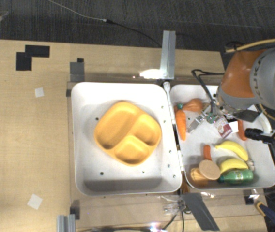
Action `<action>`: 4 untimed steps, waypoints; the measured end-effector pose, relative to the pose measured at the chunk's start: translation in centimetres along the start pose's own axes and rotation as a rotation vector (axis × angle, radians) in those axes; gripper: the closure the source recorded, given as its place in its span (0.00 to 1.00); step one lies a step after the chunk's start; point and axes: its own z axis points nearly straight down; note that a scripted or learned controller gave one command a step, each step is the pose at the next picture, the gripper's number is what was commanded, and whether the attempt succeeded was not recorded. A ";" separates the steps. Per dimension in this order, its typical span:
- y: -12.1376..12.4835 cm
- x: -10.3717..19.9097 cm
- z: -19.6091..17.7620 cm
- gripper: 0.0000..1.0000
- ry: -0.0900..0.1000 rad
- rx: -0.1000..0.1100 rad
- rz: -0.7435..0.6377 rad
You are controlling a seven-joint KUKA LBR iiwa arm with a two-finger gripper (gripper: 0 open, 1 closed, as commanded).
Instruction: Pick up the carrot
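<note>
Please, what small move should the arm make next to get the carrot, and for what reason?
Probably a short move toward the left wall of the right bin, then down. The carrot lies along that wall, apart from the other food, and the hand hangs just to its right, not yet over it.

Two white bins on the bench, the left bin (pixel 79 144) at nine o'clock and the right bin (pixel 270 175) at three o'clock; one yellow divided plate (pixel 128 132) in the left bin. In the right bin: one carrot (pixel 180 123) at its ten o'clock edge; two bananas, the upper banana (pixel 234 149) and the lower banana (pixel 233 165), toward five o'clock; one green bottle (pixel 236 177) and one round tan disc (pixel 209 169) at six o'clock.
</note>
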 end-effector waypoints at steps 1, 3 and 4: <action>3.5 -1.0 -6.4 0.00 -0.001 -0.001 0.215; 4.7 -2.9 0.1 0.00 0.014 0.020 0.015; 2.8 -0.6 0.2 0.00 -0.002 0.000 0.009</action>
